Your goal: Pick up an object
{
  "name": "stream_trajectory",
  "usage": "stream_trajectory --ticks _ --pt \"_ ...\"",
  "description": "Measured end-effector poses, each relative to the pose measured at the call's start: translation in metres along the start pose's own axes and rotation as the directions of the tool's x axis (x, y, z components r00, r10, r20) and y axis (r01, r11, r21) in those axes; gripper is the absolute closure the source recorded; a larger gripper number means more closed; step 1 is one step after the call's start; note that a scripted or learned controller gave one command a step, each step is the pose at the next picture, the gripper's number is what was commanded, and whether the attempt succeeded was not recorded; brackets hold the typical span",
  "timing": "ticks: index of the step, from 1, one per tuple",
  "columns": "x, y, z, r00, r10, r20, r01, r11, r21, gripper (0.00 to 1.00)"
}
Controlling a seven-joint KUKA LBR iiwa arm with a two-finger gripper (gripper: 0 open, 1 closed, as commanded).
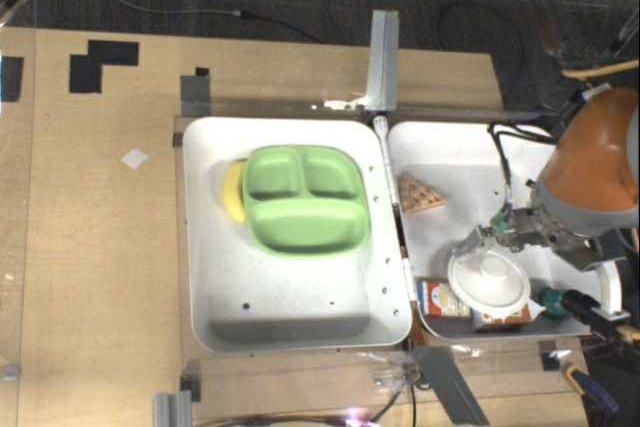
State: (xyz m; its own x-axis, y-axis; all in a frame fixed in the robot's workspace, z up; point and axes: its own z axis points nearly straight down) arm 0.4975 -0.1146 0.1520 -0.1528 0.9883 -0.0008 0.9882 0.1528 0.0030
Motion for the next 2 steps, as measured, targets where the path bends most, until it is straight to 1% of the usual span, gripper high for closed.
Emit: stream_trajectory --ticks 1,2 --pt "0.021 0.003 0.057 0.998 0.06 0.012 -0.059 0.998 -0.033 0.0" --pt "0.004 0.147 0.057 0.982 -0.186 0.012 0.186 0.982 -0.022 0.0"
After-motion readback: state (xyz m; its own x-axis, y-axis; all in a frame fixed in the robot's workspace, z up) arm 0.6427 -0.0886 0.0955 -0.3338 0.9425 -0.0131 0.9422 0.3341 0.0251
